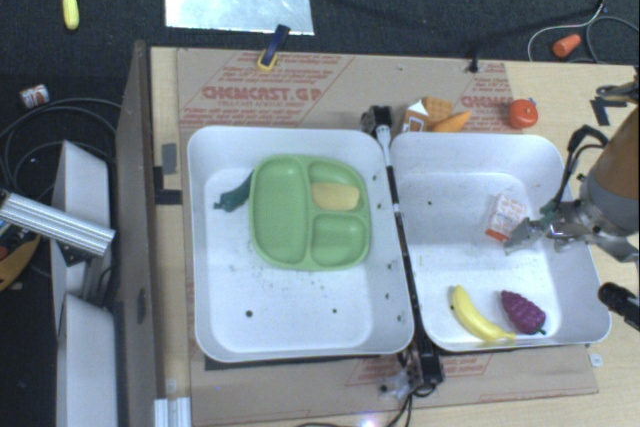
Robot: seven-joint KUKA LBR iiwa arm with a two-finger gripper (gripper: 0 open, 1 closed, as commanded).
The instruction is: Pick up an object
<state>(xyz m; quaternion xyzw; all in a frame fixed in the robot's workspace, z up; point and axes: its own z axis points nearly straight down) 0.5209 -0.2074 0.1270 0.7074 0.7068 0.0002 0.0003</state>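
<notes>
In the right bin [440, 165], a small white and red packet [504, 212] lies near the middle right. A yellow banana [478, 315] and a purple bunch of grapes [522, 312] lie side by side near the front wall. My gripper [524, 234] reaches in from the right and sits low, just below and to the right of the packet, right next to its lower edge. I cannot tell whether it touches the packet. The left bin [230, 315] holds a green divided plate [290, 215] with a yellow item [335, 197] in one compartment, and a dark green piece [233, 195] beside it.
Behind the right bin, an orange carrot-like toy [450, 121], a small box [416, 122] and a red-orange ball [521, 113] rest on the cardboard. The grey arm [610, 185] covers the right bin's right wall. Cables run along the floor at the far right and left.
</notes>
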